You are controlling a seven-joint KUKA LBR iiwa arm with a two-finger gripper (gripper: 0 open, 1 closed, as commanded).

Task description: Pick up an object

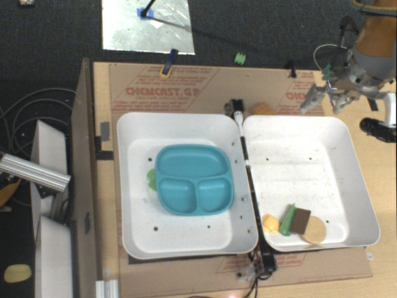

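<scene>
In the right bin (347, 166) a small cluster lies near the front edge: a yellow piece (270, 223), a green stick (288, 220), a brown block (301, 220) and a tan round piece (315, 230). A blue divided tray (193, 179) rests in the left bin (133, 166), with a green item (151, 178) peeking out at its left side. My gripper (324, 98) hangs at the upper right, above the back edge of the right bin, far from the cluster. Its two fingers stand apart with nothing between them.
An orange piece (263, 109) lies on the cardboard just behind the bins. A black clip (236, 108) joins the bins at the back. A shiny sheet (147, 17) lies on the dark floor beyond the bench. Cables and metal rails sit at the left.
</scene>
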